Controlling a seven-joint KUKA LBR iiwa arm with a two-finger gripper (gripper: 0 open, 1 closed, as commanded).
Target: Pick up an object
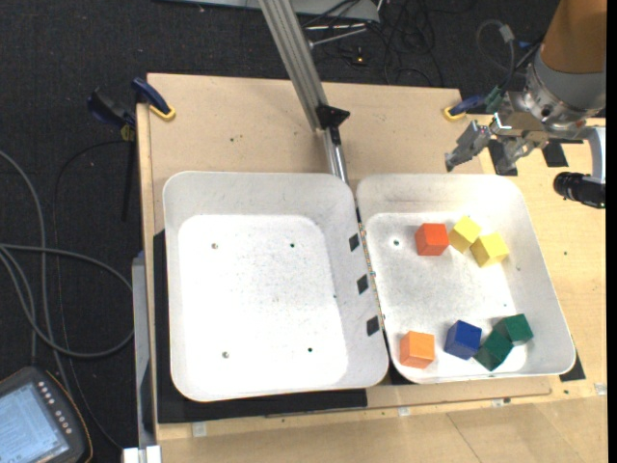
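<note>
pincer (pixel 479 149) hangs spread and unladen over the desk (pixel 241 123), just past the right bin's (pixel 540 258) far rim. inside the bin lie two yellow cubes (pixel 479 240), two orange cubes (pixel 432 239), a blue cube (pixel 464 339) and two green cubes (pixel 507 339).

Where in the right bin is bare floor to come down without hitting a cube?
In the right bin, the middle is free, between the red cube and the blue cube; so is the near-left corner strip. It is crowded by the yellow cubes and the green cubes.
</note>
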